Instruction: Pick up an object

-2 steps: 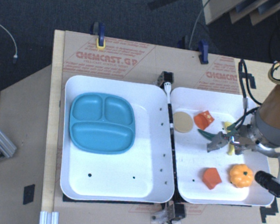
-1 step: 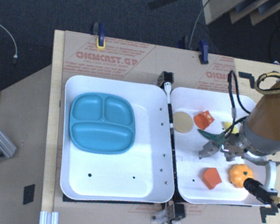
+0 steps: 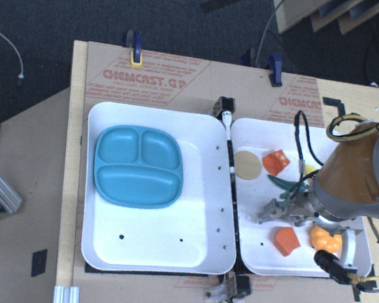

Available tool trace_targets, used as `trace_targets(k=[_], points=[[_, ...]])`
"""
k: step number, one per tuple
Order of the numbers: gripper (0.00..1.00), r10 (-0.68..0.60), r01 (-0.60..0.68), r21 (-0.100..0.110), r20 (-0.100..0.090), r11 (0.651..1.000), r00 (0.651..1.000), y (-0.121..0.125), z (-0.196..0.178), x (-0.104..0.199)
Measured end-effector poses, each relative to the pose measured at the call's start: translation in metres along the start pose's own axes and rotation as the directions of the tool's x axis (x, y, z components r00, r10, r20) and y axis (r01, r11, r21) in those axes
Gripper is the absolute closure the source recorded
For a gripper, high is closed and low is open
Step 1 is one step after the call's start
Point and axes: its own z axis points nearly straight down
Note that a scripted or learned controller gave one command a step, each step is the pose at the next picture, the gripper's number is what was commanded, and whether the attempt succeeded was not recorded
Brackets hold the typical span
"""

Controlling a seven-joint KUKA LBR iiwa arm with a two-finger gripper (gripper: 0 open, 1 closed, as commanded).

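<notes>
Although the arm [image 3: 351, 174] has its wrist low inside the right bin [image 3: 252, 258], nothing appears lifted, so the pick looks not yet done. The pincer [image 3: 279, 212] sits close to the bin floor, its 2 fingers pointing left, and the view is too small and cluttered to tell how wide they stand or whether they pinch anything. No object shows between them.

4 candidates lie in that bin. A red block [image 3: 287, 240] rests just near of the pincer, close to its tips but seemingly apart from them. Another red block [image 3: 276, 162] lies farther back, with a tan disc [image 3: 247, 165] just left of it near the bin's left wall. An orange piece [image 3: 325, 239] sits to the right, partly under the wrist. A green item [image 3: 288, 185] pokes out beside the arm, too hidden to name.

The left bin [image 3: 150, 245] holds a blue tray [image 3: 138, 166] with 3 compartments, well apart from the pincer.

What is left, judging from this: closing on 1 object, likely the near red block, and raising it clear of the bin.
</notes>
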Motion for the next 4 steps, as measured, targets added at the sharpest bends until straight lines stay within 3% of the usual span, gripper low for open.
trace_targets(k=[1, 3, 4], points=[[1.0, 0.001, -0.001, -0.007, 0.002, 1.0, 1.0, 0.001, -0.013, -0.001], [1.0, -0.002, 0.002, -0.013, 0.003, 1.0, 1.0, 0.016, -0.12, 0.008], [1.0, -0.001, 0.001, -0.009, 0.003, 1.0, 1.0, 0.017, -0.128, 0.008]])
